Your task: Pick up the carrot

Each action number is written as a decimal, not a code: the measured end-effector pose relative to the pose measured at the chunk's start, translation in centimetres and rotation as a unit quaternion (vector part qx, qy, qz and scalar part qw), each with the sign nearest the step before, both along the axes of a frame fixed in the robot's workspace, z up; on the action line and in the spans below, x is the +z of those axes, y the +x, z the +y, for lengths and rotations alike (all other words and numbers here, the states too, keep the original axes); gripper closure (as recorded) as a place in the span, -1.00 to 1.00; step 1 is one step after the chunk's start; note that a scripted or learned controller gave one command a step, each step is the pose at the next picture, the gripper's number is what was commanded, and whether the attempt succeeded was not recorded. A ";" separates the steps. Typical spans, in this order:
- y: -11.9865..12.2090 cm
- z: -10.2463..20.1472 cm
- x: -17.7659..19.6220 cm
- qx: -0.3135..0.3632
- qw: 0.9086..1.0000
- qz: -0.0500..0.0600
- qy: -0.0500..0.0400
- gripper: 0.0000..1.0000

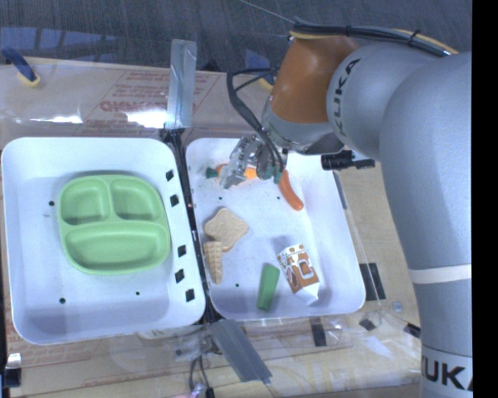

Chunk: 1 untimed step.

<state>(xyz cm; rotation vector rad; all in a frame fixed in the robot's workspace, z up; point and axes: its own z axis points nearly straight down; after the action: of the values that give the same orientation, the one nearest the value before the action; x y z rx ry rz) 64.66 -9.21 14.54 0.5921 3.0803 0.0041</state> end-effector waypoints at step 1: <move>-0.1 5.4 11.4 0.046 0.999 -0.004 -0.001 1.00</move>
<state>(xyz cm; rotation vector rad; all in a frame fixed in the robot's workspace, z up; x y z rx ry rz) 64.61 -3.78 25.96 0.4499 3.0960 0.0030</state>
